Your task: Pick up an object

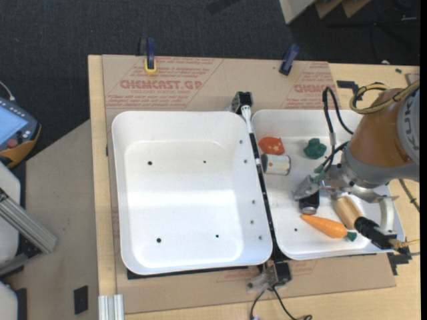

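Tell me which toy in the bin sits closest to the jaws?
The carrot, orange and lying just below the gripper; the red toy and green toy lie farther up.

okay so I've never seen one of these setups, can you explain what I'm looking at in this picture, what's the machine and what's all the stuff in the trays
One camera looks down at a slant on a bench. The grey and orange shape on the right is a robot arm; its end effector hangs low in the right bin. That bin holds small objects: a toy carrot, an orange-red piece, a small can, a green lump and a tan cylinder. The left bin sits beside it. I cannot see anything held between the fingers.
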Available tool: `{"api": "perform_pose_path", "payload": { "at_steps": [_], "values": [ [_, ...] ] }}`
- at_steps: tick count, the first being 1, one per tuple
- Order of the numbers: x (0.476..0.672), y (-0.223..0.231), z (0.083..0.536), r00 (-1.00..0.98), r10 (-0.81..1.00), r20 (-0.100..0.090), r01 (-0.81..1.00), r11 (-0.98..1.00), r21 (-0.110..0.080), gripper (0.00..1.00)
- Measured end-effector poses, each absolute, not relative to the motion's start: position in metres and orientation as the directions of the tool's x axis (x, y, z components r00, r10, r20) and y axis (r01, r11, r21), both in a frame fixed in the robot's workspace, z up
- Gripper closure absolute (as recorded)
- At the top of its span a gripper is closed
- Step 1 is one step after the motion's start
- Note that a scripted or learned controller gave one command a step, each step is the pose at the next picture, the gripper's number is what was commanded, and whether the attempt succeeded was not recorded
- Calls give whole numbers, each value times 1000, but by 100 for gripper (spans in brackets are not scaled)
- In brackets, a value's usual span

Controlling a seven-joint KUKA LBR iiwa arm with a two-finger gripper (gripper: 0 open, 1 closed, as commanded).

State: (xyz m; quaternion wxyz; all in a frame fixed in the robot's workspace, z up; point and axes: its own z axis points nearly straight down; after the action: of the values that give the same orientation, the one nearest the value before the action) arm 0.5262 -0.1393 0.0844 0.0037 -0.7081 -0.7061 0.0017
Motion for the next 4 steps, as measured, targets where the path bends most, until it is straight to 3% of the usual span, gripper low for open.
{"api": "perform_pose_path", "payload": {
  "at_steps": [1, 2, 3, 4],
  "values": [
    [531, -140, 95, 2, 1000, 0, 1000, -2, 1, 100],
    [486, -62, 189, -7, 1000, 2, 1000, 7, 4, 100],
    [580, -2, 185, -9, 1000, 1, 1000, 9, 8, 100],
    [570, 92, 184, -10, 1000, 4, 1000, 10, 0, 100]
  ]
}}
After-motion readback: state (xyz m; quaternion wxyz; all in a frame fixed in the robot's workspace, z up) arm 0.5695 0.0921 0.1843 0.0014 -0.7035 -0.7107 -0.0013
